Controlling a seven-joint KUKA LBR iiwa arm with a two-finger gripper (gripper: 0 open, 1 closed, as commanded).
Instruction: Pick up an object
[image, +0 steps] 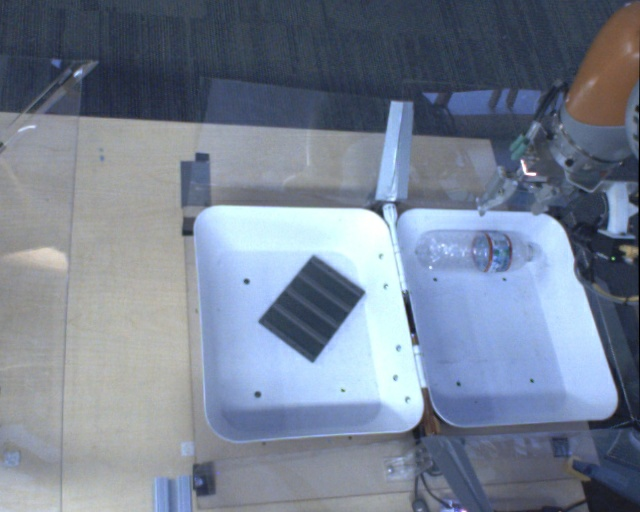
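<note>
A clear plastic bottle (470, 251) with a dark label lies on its side near the back of the right bin (520, 360). In the left bin (230, 380), a dark grey ridged rectangular pad (312, 307) lies flat and turned at an angle near the middle. My gripper (512, 193) hangs over the right bin's back edge, just above and to the right of the bottle and apart from it. Nothing shows in its grasp. The arm's orange band (605, 60) is at the top right.
A metal divider post (394, 150) stands behind the seam between the bins. Cables and arm hardware (615, 245) crowd the right bin's right rim. Wooden bench surface (100, 300) stretches to the left of the bins.
</note>
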